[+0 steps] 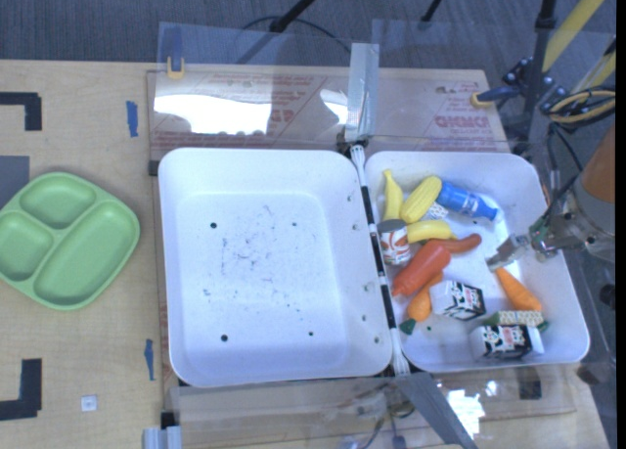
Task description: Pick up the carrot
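The small orange tapered plastic carrot lies flat in the right shallow white bin, toward its right side, narrow end pointing up-left. The pincer hangs just above and beside that narrow end, apart from it; whether it stands wide or narrow I cannot tell, and nothing shows between its tips.

By its look the carrot is a hollow toy: probably light, stiff and smooth, so likely to slip or roll out of a loose pinch. The best hold is probably across the thicker middle, with the pinch square to its long axis, since the narrow end would squeeze out. It lies clear of the bin wall, but the small black-and-white printed carton sits just below its thick end.

Counted in the right bin: one carrot; a larger red-orange pepper-like toy near the divider, not to be mistaken for it; a slim red piece beside that; three yellow banana-like or corn-like toys; one blue bottle; one small can; two black-and-white cartons. The left white bin carries scuff marks. One green sectioned plate rests on the wooden tabletop, well apart.
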`<state>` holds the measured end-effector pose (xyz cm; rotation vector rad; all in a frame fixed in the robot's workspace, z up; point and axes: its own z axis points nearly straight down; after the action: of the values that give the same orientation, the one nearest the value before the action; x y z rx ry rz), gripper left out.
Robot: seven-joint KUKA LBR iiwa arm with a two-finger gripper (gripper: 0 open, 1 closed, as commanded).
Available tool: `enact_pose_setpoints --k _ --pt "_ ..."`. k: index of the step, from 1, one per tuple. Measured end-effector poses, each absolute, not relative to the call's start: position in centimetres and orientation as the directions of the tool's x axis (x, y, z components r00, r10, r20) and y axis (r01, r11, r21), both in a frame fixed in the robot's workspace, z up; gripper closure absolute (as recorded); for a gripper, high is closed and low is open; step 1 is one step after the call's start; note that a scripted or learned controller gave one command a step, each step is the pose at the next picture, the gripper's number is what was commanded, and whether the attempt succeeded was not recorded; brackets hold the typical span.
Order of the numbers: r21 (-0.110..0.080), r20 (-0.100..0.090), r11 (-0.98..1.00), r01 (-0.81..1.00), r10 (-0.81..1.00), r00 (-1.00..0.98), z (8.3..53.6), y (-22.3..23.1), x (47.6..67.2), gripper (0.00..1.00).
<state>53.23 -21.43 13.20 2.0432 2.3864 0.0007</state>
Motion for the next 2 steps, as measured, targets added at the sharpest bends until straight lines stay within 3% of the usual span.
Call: enact_pose_setpoints --k 1,2 --pt "0.012 0.008 0.297 0.955 0.955 -0.297 8.9 -21.4 49.4 0.0" --pt "0.002 -0.001 0.14 0.99 0.99 -0.14 17.9 -20.1 53.3 0.0"
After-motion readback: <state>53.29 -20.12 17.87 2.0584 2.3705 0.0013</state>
